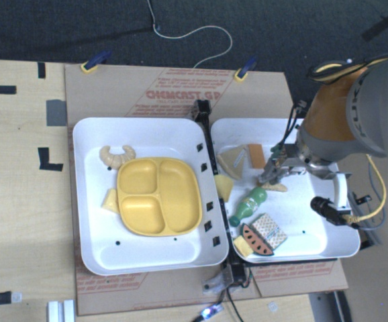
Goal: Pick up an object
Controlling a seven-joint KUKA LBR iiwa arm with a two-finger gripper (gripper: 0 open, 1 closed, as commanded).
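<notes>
One green bottle (248,205) in the right bin (328,247) lies just below-left of my end effector (272,171), long axis diagonal toward it; finger state I cannot tell.

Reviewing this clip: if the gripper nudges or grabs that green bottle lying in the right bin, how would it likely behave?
The green bottle lies on its side on the right bin floor, so a sideways push would probably roll it. Its rounded body looks smooth, likely slippery between fingers unless gripped across the middle. It appears toy-sized plastic, probably light and stiff. The gripper is just above it.
</notes>
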